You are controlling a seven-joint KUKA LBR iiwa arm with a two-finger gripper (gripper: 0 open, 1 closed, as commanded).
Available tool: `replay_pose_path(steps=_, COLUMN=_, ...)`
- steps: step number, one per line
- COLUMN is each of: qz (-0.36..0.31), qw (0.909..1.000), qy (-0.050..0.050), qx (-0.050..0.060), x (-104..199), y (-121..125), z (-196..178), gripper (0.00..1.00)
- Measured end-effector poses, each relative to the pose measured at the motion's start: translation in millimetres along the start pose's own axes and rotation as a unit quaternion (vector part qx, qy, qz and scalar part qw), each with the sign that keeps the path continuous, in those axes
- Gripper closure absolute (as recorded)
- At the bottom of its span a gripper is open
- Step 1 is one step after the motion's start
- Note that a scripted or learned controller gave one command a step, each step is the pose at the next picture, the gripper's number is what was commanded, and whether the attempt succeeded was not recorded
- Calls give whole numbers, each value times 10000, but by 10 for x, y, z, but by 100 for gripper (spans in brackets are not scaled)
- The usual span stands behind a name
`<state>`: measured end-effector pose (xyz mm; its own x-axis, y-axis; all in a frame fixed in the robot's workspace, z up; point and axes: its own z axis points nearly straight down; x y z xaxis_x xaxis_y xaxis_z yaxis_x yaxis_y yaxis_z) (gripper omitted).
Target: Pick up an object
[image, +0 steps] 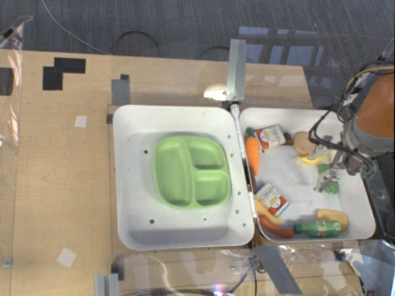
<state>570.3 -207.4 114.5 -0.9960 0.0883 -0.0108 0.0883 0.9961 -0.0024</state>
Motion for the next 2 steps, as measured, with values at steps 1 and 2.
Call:
replay_pose_path(steps=1, qz=252, qw=9997, qy=-11, qx=-8, x=-340, y=60, z=262, gripper=0)
replay_pose_path(steps=2, qz=-418, qw=9991, qy=-11, qx=-7, x=-334, y=65, z=262, gripper=0)
